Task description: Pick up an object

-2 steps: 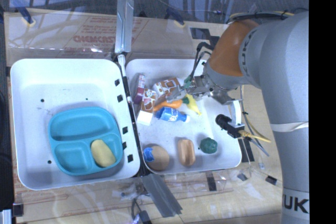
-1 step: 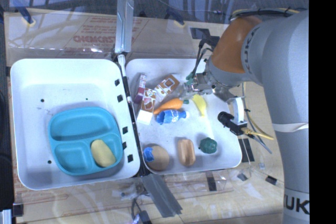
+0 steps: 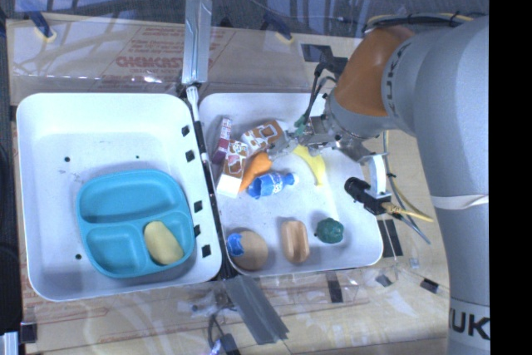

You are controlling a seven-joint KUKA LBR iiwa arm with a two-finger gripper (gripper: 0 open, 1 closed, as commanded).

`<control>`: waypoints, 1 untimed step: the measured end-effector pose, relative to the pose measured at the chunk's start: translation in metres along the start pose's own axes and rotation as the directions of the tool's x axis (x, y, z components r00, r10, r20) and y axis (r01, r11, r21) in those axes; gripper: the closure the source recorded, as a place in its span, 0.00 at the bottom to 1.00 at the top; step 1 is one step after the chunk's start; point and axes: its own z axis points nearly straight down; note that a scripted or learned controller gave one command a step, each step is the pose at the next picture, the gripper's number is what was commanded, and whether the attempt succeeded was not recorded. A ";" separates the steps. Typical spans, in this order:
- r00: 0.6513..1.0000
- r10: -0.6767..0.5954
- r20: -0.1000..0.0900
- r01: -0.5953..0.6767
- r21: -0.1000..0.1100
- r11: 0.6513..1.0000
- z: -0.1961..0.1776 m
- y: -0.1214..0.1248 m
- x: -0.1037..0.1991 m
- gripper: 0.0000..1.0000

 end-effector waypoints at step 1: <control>1.000 0.020 -0.012 -0.019 0.026 0.999 0.025 0.011 -0.034 0.00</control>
